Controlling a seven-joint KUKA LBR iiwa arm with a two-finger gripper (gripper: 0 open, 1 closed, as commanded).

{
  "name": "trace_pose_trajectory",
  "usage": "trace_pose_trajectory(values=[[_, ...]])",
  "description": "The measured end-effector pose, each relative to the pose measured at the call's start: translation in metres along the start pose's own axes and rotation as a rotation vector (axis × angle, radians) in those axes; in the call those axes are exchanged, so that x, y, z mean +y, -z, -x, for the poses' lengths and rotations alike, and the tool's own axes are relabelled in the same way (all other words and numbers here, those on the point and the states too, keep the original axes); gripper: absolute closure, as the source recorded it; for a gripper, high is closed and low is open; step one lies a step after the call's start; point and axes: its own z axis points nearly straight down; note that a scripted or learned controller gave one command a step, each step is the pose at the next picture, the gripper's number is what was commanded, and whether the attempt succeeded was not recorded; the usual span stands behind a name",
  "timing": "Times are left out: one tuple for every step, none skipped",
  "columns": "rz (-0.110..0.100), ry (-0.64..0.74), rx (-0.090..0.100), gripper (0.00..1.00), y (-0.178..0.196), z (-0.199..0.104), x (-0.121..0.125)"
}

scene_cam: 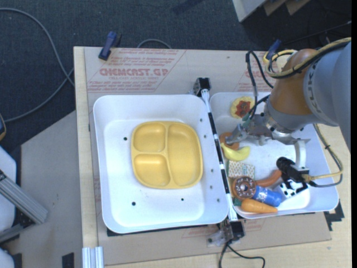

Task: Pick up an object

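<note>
Presently, banana (235, 152): laid against the left wall of the right bin (326, 162), little room being left on that side.
Open room: bare floor is seen in the bin's middle; the near edge is crowded by a donut (244, 186), a carrot (258, 206) and a blue item (268, 195).
Gripper (244, 132): lowered just above and beside the banana; its opening and hold cannot be told.
Left bin (111, 149): occupied by a yellow divided plate (166, 154).
</note>
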Motion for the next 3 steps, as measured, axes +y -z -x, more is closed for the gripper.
trace_pose_trajectory(values=[[-0.001, 0.0, 0.001, 0.0, 0.0, 0.01, -0.015], [0.002, 0.001, 0.004, 1.0, 0.011, 0.009, -0.014], [-0.011, 0.003, 0.001, 1.0, 0.162, -0.057, -0.044]])
